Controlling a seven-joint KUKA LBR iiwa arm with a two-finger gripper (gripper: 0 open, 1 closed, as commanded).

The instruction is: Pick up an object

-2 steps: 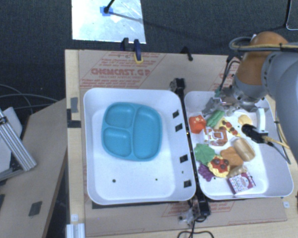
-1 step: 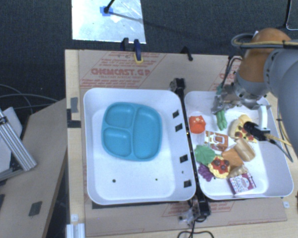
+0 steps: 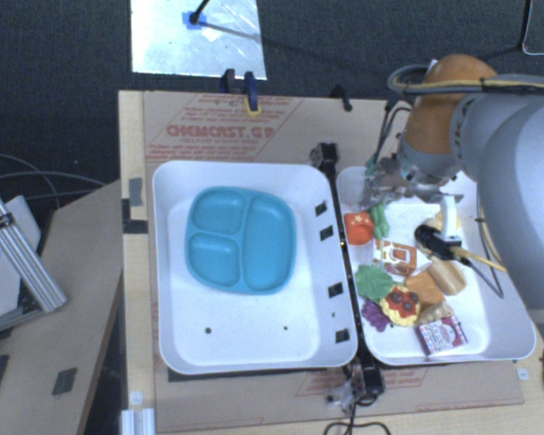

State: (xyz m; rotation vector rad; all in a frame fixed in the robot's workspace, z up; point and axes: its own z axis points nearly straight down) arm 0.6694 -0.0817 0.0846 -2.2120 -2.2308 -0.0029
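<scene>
The gripper (image 3: 377, 192) hangs just behind the tomato (image 3: 358, 228), on its far side and a little to its right, low over the white floor of the right bin (image 3: 494, 320). From this slanted view I cannot tell whether the claw is apart or together, and nothing can be seen held in it. The tomato, red with a green top, lies free against the bin's left wall, close to the gripper; whether they touch cannot be made out. Just right of the tomato and nearer the camera lies an orange and white carton (image 3: 397, 257). Nearer still than the tomato, a green lettuce (image 3: 374, 282) lies just beside the carton, with purple grapes (image 3: 374, 315) and a round red and yellow pizza (image 3: 402, 305) beyond it. Further right of the tomato, past the carton, is brown bread (image 3: 440, 279), and a maroon packet (image 3: 442, 335) lies at the near end of the heap. A pale bottle (image 3: 449, 214) stands well to the tomato's right. The grey arm (image 3: 512, 161) comes in from that same side, with its orange band (image 3: 449, 107) behind the tomato. Left of the tomato, across the wall, the left bin (image 3: 245, 329) holds a blue divided plate (image 3: 240, 240).
</scene>
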